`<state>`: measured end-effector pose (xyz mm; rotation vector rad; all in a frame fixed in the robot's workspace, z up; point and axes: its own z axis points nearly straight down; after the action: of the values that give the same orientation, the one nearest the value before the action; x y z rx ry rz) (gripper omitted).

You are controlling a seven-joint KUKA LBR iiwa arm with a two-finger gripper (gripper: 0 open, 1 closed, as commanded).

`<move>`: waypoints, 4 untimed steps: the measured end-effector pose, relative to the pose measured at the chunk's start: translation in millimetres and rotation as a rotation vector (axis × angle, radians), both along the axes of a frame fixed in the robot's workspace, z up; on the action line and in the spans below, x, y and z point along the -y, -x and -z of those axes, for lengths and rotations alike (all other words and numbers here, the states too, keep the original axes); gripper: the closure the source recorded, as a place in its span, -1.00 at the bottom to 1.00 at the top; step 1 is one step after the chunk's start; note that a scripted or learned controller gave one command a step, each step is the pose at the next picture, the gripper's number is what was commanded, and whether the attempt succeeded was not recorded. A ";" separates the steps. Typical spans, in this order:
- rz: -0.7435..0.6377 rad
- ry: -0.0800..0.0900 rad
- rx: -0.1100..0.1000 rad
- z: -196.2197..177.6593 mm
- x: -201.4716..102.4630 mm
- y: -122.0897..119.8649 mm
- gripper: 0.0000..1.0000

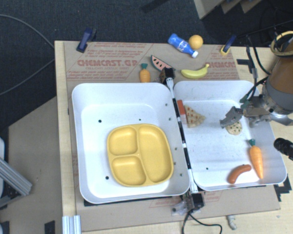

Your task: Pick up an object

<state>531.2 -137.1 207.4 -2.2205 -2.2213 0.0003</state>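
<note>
Sausage (240, 173) and carrot (256, 161) lie near in the right bin (210, 177). Farther in, the end effector (233, 117) hovers above a cookie (233, 127), grip unclear. Cookie looks light, stiff; pinch its edges.

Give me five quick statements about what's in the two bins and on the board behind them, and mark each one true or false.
1. The yellow tray lies in the left bin. True.
2. The carrot and sausage lie in the left bin. False: both lie in the right bin, near its front right corner.
3. The banana lies on the board behind the right bin. True.
4. The gripper is over the yellow tray. False: it is over the right bin, by the cookie.
5. The pizza slice lies beside the sausage. False: it lies apart, near the right bin's left wall.
</note>
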 end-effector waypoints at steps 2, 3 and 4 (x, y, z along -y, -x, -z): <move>0.001 0.000 -0.002 111.0 60.5 -46.9 -1.00; 0.001 0.001 0.003 99.3 60.5 -48.6 1.00; 0.000 0.002 0.003 56.6 69.7 -55.7 1.00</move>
<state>586.8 -206.8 150.8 -2.2235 -2.2242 -0.0008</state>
